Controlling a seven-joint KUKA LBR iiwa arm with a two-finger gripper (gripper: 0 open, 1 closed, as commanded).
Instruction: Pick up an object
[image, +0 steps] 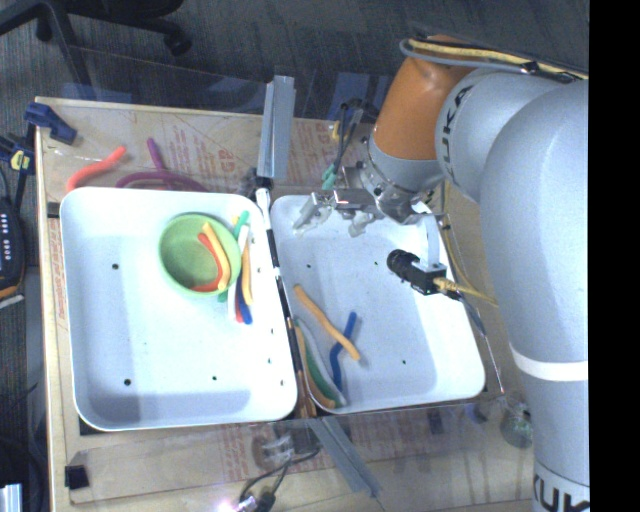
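Note:
My gripper hangs over the far left corner of the right bin. It is open, and nothing shows between its fingers. Below it in that bin lie a long orange strip, a short blue strip and green strips along the left wall, all well apart from the gripper. In the left bin a green bowl holds red and yellow strips. More coloured strips rest beside the bowl.
The big grey arm covers the right side of the view and the right bin's far right corner. A black part with a cable hangs over the right bin. Loose orange and purple strips lie on the bench behind the left bin.

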